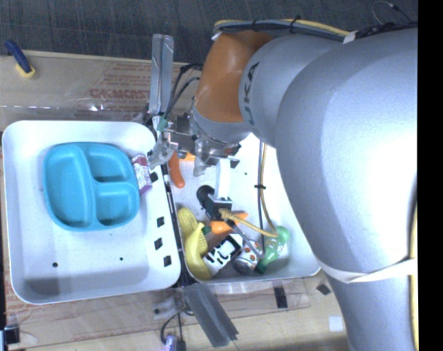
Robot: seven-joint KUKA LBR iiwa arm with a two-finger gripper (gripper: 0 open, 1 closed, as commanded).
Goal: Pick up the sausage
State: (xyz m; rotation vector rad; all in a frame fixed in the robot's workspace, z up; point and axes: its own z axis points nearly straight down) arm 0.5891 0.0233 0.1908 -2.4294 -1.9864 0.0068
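The sausage (176, 172) is a short orange-red stick lying at the upper left of the right bin (298, 268), close to the wall shared with the left bin. My gripper (180, 158) hangs right over its upper end, below the orange wrist band. One finger (161, 153) is on the sausage's left by the bin wall, and the other finger (200, 162) is on its right. They stand wide apart, open, and neither touches the sausage. The sausage's top end is hidden under the gripper.
A blue divided tray (90, 183) fills the upper part of the left bin (31, 269). A small purple-and-red packet (142, 175) sits by the dividing wall. Lower in the right bin lie a banana (191, 246), a carrot (223, 225), a green bottle (275, 246) and other clutter.
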